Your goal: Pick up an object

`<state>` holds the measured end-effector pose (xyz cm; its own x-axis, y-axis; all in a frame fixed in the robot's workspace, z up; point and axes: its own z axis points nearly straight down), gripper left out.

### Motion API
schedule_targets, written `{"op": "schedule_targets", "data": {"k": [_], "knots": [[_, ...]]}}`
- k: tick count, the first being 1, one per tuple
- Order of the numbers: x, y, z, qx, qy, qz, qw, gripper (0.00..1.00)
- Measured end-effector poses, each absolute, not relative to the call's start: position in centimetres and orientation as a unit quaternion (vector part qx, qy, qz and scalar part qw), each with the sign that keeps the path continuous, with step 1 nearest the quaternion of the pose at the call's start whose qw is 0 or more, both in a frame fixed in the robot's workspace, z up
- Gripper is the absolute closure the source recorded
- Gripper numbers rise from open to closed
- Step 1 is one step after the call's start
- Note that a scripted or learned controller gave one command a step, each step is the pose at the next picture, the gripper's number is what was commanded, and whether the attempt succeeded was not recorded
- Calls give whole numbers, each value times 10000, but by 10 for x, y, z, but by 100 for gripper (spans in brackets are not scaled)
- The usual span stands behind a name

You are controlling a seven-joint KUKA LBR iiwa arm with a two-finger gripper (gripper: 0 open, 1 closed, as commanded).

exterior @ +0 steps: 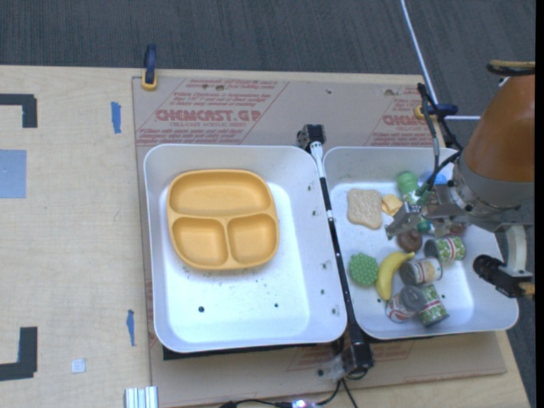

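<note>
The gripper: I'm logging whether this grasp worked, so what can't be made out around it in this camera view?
- Gripper: small and cluttered, so whether it holds anything cannot be told.
- Brown item under it: partly covered, identity unclear.
- Can labels: too small to read.
- Arm: cut off by the right edge.
- Right bin: its far corner hidden by the arm.

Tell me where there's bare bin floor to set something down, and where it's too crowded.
Free: the left bin, its floor below and right of the yellow divided plate. In the right bin, a small patch left of the toast slice and above the green ball. Crowded: around the gripper, banana and cans.
</note>
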<state>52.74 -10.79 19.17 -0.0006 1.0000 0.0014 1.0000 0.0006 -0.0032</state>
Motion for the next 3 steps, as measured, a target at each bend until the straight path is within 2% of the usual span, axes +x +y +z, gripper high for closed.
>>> {"op": "schedule_targets", "data": {"k": [1, 2, 3], "knots": [[569, -121, 87, -7072, -7071, -7, -6, 0], [570, -121, 97, -7074, -7068, -20, -30, 100], [570, -121, 97, -7074, -7069, -18, -28, 0]]}}
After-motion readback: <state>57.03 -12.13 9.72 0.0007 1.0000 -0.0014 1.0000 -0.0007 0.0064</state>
